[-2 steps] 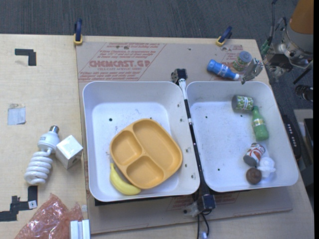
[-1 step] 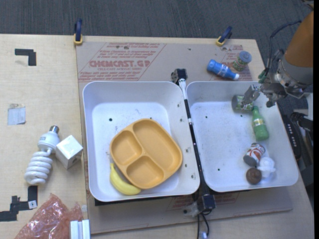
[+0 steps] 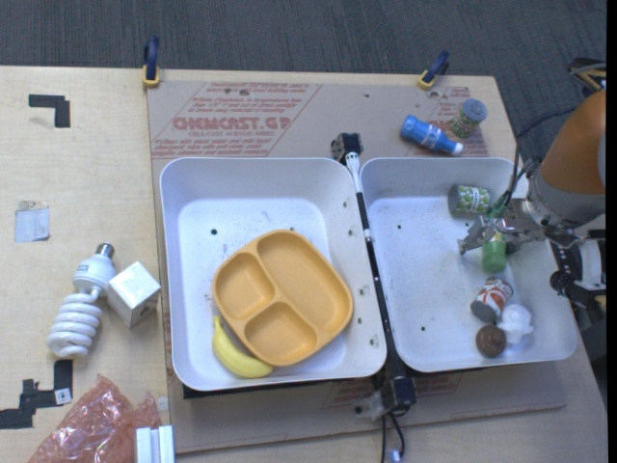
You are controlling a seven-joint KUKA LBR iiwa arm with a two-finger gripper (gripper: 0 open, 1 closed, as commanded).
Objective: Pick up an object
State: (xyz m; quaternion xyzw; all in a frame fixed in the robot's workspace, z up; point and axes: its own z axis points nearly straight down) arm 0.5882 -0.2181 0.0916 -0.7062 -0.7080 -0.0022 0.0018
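Note:
In the right bin [image 3: 424, 287], my gripper [image 3: 494, 231] hangs low near the right wall, directly over a small green object [image 3: 495, 256] and touching or nearly touching it. Just behind the gripper lies a green and white can [image 3: 469, 199]. In front of it sit a red and white can [image 3: 492, 298], a white lump [image 3: 518, 321] and a brown ball [image 3: 491, 341]. The arm, with its orange band [image 3: 578, 152], comes in from the right edge.
The left bin [image 3: 193, 210] holds an orange divided plate [image 3: 281, 297] lying over a banana [image 3: 236, 356]. Behind the bins lie a blue bottle [image 3: 429, 135] and a small jar [image 3: 469, 116]. A light bulb [image 3: 82, 307], a white cube [image 3: 133, 292] and a red mesh bag [image 3: 92, 422] lie at the left.

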